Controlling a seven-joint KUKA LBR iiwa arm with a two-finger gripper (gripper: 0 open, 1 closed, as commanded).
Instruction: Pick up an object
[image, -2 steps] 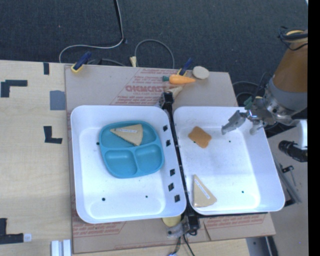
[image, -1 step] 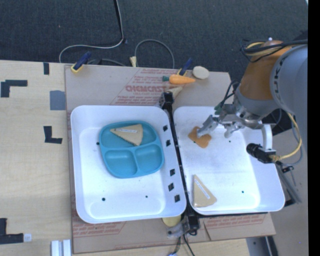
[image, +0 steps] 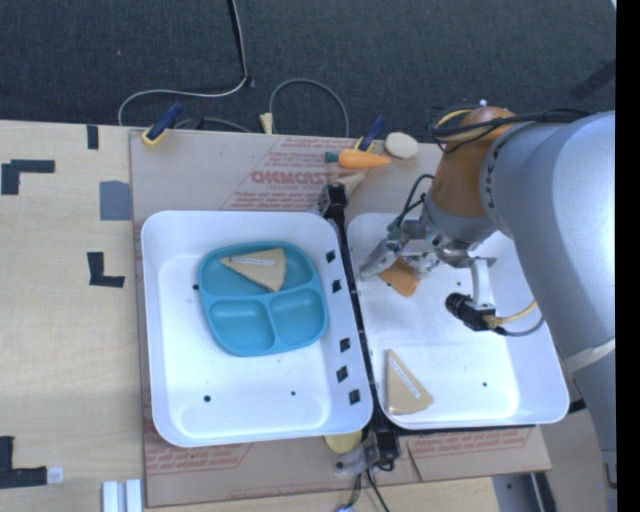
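My gripper (image: 398, 258) hangs low over the upper left part of the right bin (image: 520, 400), below the orange band of the arm. A small orange-brown block (image: 403, 281) lies right under its tip, touching or nearly touching it; whether it is gripped is unclear. A tan wedge-shaped slice (image: 405, 385) lies at the front of the same bin. In the left bin (image: 170, 400) sits a blue divided plate (image: 265, 310) with a second tan wedge (image: 258, 267) in its top compartment.
Behind the bins, on the cardboard, lie an orange carrot-like piece (image: 362, 158) and a pale egg-shaped thing (image: 402, 145). A black clip strip (image: 345, 300) runs between the bins. A black cable plug (image: 470, 310) hangs off the wrist over the right bin.
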